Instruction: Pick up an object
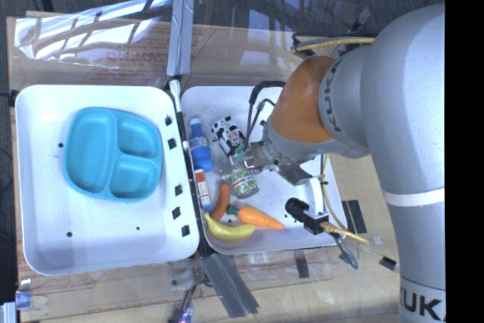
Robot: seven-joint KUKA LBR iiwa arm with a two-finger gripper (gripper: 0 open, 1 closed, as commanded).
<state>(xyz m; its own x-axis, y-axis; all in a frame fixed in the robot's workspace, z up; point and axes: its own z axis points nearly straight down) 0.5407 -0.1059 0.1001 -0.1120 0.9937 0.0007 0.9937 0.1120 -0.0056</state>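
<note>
Right bin (pixel 302 98) holds the pickable clutter; claw (pixel 243 163) sits low over its centre, beside a small green-patterned jar (pixel 243 184), claw state not discernible; banana (pixel 229 230) and carrot (pixel 259 218) lie at the near edge; blue divided tray (pixel 113 153) occupies the left bin (pixel 38 185).

Plate (pixel 113 153) in left bin (pixel 34 185)

A blue divided plate (pixel 113 153) lies in the left white bin (pixel 30 185), which stands touching the right white bin (pixel 198 98) on the tabletop (pixel 98 60). Clear plastic sheeting (pixel 91 23) lies crumpled behind the left bin.
</note>
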